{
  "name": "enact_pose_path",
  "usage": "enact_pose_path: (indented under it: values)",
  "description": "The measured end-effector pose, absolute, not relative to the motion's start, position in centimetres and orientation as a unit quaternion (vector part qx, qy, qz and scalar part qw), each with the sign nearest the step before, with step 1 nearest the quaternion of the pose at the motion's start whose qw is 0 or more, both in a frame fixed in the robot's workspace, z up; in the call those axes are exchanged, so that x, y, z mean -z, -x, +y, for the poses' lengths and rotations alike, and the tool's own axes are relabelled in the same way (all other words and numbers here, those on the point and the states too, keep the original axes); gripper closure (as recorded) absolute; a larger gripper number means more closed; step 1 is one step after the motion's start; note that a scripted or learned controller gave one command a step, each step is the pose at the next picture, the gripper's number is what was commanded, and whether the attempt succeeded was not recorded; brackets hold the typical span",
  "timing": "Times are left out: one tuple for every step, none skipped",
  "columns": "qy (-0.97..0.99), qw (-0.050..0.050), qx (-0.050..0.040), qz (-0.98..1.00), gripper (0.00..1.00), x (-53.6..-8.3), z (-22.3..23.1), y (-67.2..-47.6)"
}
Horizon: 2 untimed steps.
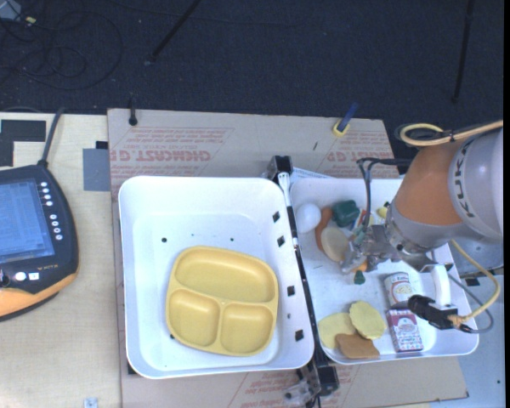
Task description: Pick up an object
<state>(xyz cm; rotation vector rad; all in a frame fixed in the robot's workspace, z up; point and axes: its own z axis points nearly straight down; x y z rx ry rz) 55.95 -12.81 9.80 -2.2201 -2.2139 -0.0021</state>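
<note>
Hanging low in right bin [467, 342], gripper [359, 257] is blurred by clutter; can't tell finger state. Objs nearby: white ball [309, 217], green block [346, 212], can [399, 288]. Yellow tray [223, 300] sits in left bin [144, 228].

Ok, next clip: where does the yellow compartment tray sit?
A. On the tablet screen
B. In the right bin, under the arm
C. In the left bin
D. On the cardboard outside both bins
C. The yellow compartment tray lies flat on the floor of the left bin, while the arm's pincer is over the right bin among the small items.
</note>
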Motion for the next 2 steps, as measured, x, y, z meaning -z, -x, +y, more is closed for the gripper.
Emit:
enact_pose_path:
  values:
    - [0.707,0.002,-0.0009,-0.707,1.00,-18.7,-6.4,-54.2]
    - [0.707,0.001,-0.0009,-0.708,1.00,-26.5,-0.6,-53.5]
